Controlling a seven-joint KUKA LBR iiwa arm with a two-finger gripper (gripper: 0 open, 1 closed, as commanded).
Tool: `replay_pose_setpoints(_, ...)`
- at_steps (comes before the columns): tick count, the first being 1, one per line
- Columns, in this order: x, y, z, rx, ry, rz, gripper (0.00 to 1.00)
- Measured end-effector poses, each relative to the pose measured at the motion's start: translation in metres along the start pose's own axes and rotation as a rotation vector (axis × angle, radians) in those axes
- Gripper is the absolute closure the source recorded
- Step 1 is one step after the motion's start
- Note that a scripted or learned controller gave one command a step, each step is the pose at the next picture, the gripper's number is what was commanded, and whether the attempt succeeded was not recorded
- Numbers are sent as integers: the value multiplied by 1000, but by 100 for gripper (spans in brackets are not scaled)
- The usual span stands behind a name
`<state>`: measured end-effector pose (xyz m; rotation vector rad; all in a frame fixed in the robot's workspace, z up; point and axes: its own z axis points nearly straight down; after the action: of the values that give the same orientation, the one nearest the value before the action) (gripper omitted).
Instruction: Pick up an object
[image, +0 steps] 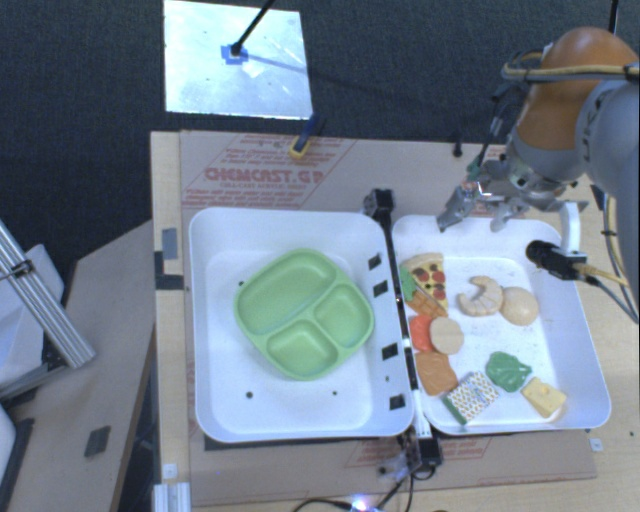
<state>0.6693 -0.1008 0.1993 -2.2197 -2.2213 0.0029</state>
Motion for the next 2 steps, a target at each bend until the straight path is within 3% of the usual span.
replay_pose_setpoints(2, 1, -1, 112, -7, 1, 0, 0)
